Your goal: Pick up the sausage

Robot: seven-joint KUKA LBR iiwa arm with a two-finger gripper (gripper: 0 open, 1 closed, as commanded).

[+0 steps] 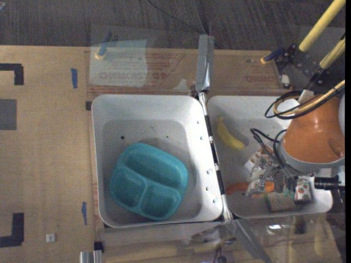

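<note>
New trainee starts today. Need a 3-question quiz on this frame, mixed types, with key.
1. True or false: the teal tray lies in the left bin.
2. Which bin holds the banana?
A. left
B. right
C. neither
3. Fill in: the hand is low over the right bin's ____ edge, beside an orange item.

Key: 1 true; 2 B; 3 near (front).

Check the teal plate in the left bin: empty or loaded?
Empty. The teal plate lies tilted in the left bin, all three compartments showing bare.
</note>
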